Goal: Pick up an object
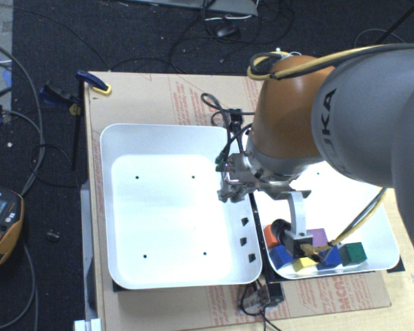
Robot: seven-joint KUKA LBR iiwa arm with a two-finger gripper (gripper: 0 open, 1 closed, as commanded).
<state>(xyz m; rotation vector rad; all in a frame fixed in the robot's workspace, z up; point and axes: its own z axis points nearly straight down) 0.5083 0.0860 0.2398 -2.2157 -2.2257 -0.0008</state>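
The tool (229, 183), whose grip I cannot tell, is hovering up-left of the small coloured plastic blocks (329, 256) clustered in the view's right-hand shallow white bin (338, 209).

Small coloured blocks (319, 238) lie clustered at the right bin's (383, 236) near edge.

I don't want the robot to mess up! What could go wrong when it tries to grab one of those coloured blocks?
1. The orange block, blue block, yellow block, purple block and green block sit crowded in the right bin's near corner, so the gripper might knock neighbours or slip off.
2. The gripper hangs near the edge of the left bin, away from the blocks; it might bump a rim on its way.
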